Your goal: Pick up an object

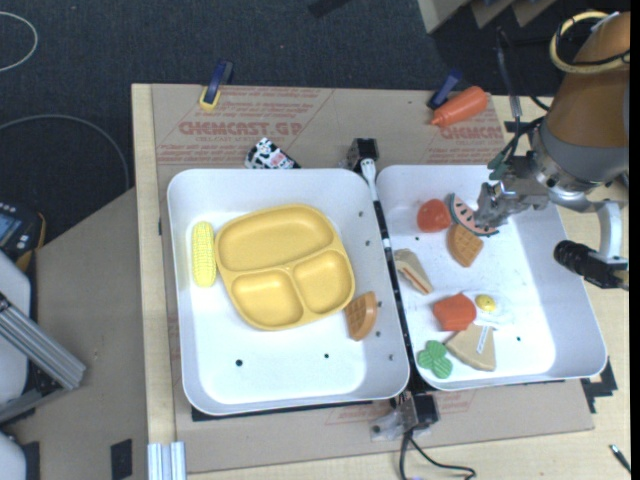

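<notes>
1. Camera view: gripper (pixel 489 211) is hovering low in the right bin (pixel 560 298), right over a watermelon slice (pixel 466 213); can't tell its state or whether it's gripping anything.
2. Red tomato (pixel 433 215) is lying just left of the slice, waffle piece (pixel 465 246) just below it.
3. Left bin (pixel 195 358) is holding a yellow divided tray (pixel 283 265), with corn cob (pixel 203 252) lying along the tray's left side.

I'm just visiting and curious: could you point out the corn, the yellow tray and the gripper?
corn (pixel 203 253): camera view, middle of the cob.
yellow tray (pixel 275 238): camera view, floor of its largest compartment.
gripper (pixel 490 214): camera view, at its fingertips, over the right bin.
</notes>
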{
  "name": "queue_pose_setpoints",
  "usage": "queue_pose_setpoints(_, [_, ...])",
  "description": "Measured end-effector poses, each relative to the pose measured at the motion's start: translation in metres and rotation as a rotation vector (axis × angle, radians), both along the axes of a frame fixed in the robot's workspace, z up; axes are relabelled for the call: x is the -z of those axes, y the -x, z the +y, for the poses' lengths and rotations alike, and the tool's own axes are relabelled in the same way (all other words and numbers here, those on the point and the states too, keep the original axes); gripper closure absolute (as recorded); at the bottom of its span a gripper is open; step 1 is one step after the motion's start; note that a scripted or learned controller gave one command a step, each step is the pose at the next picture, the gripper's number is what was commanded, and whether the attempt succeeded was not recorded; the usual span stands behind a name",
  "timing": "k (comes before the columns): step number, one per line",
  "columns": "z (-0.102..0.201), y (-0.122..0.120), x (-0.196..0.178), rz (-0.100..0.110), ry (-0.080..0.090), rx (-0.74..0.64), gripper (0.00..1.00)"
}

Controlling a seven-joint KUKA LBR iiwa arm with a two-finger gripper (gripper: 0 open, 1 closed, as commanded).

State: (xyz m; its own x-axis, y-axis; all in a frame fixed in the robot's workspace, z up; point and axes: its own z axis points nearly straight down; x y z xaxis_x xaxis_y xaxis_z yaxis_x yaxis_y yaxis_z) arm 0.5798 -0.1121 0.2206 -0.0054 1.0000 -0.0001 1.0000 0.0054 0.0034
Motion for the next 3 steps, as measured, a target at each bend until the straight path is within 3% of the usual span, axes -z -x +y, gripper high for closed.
queue_pose_setpoints(1, [0.049,-0.029,0.006,-0.001,0.0,0.0,1.0])
queue_pose_setpoints(3, [0.148,-0.059,0.011,-0.001,-0.002,-0.001,1.0])
